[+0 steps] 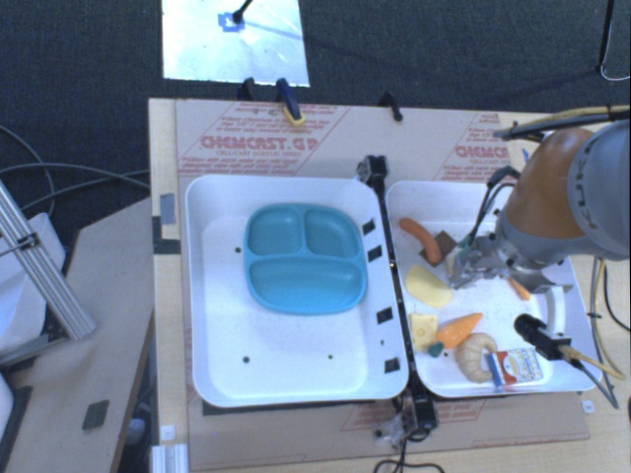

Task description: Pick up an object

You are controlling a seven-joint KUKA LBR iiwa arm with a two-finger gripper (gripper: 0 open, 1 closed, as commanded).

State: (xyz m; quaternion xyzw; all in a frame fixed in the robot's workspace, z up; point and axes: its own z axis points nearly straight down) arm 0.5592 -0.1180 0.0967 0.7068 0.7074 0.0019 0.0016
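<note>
- The yellow rounded toy food piece (427, 286) lies in the right bin (434, 193), left of the middle and close to the wall shared with the other bin.
- The pincer (465, 270) is low in that same bin, just right of the yellow piece. I cannot tell whether it is released or clenched, and nothing can be made out in its grip.
- A brown block (443, 243) lies just up and left of the pincer, with a reddish toy sausage (418, 235) slanting beside it on the left. Whether the two touch is unclear.
- A small orange piece (520, 289) shows just right of the pincer, partly hidden by the wrist.
- Nearer the front rim, a toy carrot (459, 329) lies tilted, its tip pointing up to the right, with a pale yellow cheese wedge (424, 327) just beside it on the left.
- A tan bread roll (476, 355) sits below the carrot, and a small red and white carton (519, 367) lies flat close against its right side.
- The grey arm (572, 195), with its orange band, comes in from the right above the bin.
- The left bin (212, 294) holds a blue divided plate (304, 259), lying flat in its upper middle.
- Both bins rest on a pale sheet printed with red lettering (258, 138) that covers the desk (108, 264).
- A blue and yellow clamp (289, 101) grips the far edge of the sheet.
</note>
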